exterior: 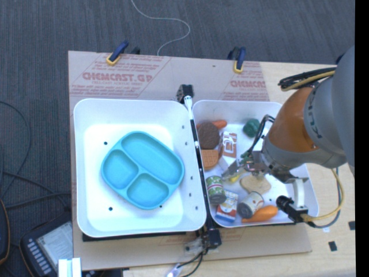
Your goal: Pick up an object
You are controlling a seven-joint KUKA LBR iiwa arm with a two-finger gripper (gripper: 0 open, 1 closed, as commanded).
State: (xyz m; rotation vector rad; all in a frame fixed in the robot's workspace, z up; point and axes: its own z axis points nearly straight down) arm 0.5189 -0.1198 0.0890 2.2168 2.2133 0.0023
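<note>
The robot arm reaches into the right bin point(300, 209) full of toy food.
The left bin point(81, 154) holds a blue plate point(142, 169). The gripper point(237, 167) is low among the toys, near a green can point(214, 184) and a waffle point(210, 156). I cannot tell how its grip stands.

The arm's claw point(235, 169) hangs low over the right bin point(260, 107) among small food items, while a blue divided plate point(142, 169) lies in the left bin point(92, 117).
</note>
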